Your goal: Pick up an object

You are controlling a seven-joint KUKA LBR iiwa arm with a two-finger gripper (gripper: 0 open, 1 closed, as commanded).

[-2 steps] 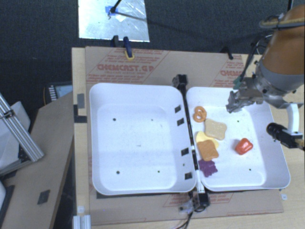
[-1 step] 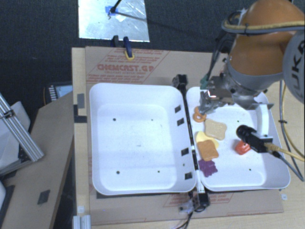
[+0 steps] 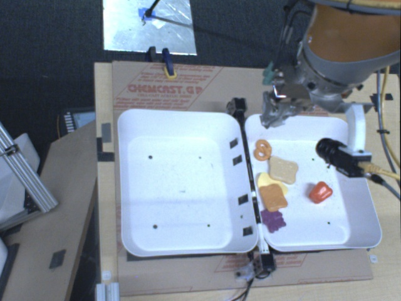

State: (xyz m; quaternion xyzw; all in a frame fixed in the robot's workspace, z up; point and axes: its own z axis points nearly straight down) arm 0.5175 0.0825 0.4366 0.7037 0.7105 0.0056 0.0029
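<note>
The right bin (image 3: 351, 231) holds several small toy foods. An orange pretzel (image 3: 262, 148) lies near its back left. Beside it are a tan bread slice (image 3: 283, 169), a yellow piece (image 3: 267, 180), an orange-brown slice (image 3: 274, 197) and a purple grape bunch (image 3: 272, 219). Further right, a red pepper (image 3: 320, 192) sits alone. My gripper (image 3: 274, 114) hangs over the bin's back left corner, above and behind the pretzel, with nothing seen in it.
The left bin (image 3: 182, 180) lies beside the right one, and a black clipped divider (image 3: 245, 174) runs between them. A black device on a white bracket (image 3: 338, 154) juts over the right bin's right side. Cardboard (image 3: 169, 86) lies under both bins.
</note>
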